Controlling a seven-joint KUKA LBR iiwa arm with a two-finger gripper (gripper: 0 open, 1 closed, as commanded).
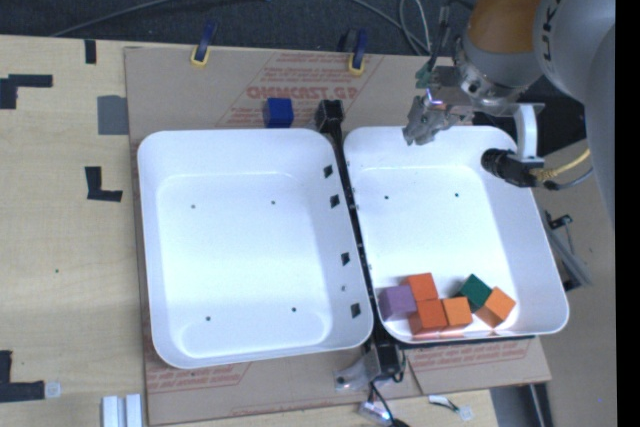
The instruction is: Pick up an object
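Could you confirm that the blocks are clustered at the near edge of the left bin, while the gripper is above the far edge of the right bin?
Not quite: the blocks are clustered at the near edge of the right bin, not the left bin, as the camera view shows. The rest holds: the gripper is above the far edge of the right bin.

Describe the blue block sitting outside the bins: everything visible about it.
The blue block is a small, solid-coloured cube with a matte look, possibly foam or wood. It sits upright on the brown cardboard sheet, just beyond the far rim of the left bin, near that bin's right corner. Nothing touches it except the cardboard, and the gripper is well away, over the right bin.
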